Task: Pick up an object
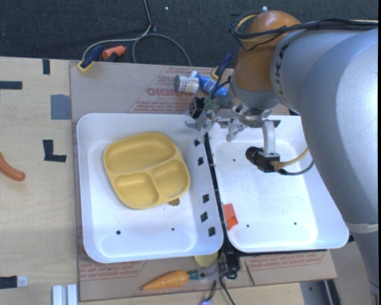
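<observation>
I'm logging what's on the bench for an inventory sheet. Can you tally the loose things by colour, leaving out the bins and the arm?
Yellow: 1, the divided plate in the left bin
Orange: 2, the sausage on the wood at far left and the carrot below the bins
Total: 3

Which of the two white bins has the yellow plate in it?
The left bin, farther from the arm, holds the yellow divided plate. The right bin sits under the gripper.

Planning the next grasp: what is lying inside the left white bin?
The left white bin holds a yellow plastic three-compartment plate. A small brownish thing peeks out beneath the plate's near edge; the plate covers most of it, so I cannot identify it.
</observation>
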Robot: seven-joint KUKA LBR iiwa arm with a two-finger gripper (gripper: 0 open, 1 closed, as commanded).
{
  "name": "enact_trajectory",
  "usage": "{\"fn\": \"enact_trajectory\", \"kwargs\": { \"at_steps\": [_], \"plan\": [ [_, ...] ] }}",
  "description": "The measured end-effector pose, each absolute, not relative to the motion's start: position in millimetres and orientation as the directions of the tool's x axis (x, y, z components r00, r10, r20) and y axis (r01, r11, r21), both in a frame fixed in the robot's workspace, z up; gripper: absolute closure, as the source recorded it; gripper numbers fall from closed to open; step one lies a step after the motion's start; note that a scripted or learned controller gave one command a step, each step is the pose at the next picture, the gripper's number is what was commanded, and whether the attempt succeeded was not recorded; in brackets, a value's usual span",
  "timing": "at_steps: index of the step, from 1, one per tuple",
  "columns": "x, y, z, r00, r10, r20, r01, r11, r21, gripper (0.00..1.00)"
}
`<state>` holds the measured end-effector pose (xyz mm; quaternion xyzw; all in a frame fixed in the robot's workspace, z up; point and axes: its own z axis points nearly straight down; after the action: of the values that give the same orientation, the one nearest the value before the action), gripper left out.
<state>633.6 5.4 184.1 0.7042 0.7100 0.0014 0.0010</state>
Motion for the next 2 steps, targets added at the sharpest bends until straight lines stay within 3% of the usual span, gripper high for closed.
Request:
{"fn": "enact_trajectory", "kwargs": {
  "at_steps": [1,2],
  "plan": [
    [609.0,-75,184,0.007,1.000,-0.004,1.000,-0.007,-0.002,0.00],
    [650.5,-120,80,0.001,1.000,-0.004,1.000,-0.001,0.004,0.00]
  ]
}}
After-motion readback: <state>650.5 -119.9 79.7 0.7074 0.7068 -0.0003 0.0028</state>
